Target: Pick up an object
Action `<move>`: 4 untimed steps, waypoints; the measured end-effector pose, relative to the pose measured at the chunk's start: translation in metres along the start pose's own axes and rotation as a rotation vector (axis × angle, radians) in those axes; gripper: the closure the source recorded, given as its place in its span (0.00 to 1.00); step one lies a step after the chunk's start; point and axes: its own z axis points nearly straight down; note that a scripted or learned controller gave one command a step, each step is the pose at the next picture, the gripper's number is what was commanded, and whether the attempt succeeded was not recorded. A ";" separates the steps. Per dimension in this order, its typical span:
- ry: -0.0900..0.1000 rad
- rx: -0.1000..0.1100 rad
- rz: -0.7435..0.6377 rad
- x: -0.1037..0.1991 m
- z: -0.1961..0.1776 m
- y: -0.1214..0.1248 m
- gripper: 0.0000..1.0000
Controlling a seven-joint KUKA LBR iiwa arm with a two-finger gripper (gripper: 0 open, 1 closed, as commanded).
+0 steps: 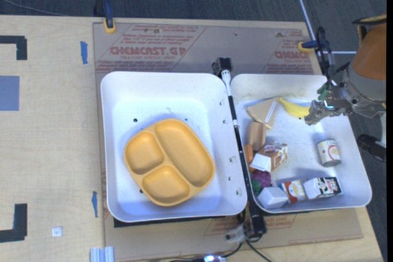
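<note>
A: Gripper (324,108) hangs over the right bin (362,193), just right of the banana (293,108) — the approach step, I judge. Nothing sits between the fingers; spread or pressed together, I cannot tell.

B: And the next move?

A: It must choose a target — the banana is nearest, the can (329,152) lies below-right of it — then descend straight.

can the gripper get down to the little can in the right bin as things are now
Probably yes. The can lies by itself on bare bin floor, apart from the cartons, and the gripper hovers just above and behind it with nothing between.
</note>
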 end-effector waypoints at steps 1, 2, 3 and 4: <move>0.002 0.004 0.000 0.033 0.007 -0.044 1.00; 0.002 0.004 -0.001 0.081 -0.007 -0.089 1.00; 0.000 0.000 0.000 0.020 -0.094 -0.074 1.00; 0.002 0.004 -0.001 0.033 -0.016 -0.044 1.00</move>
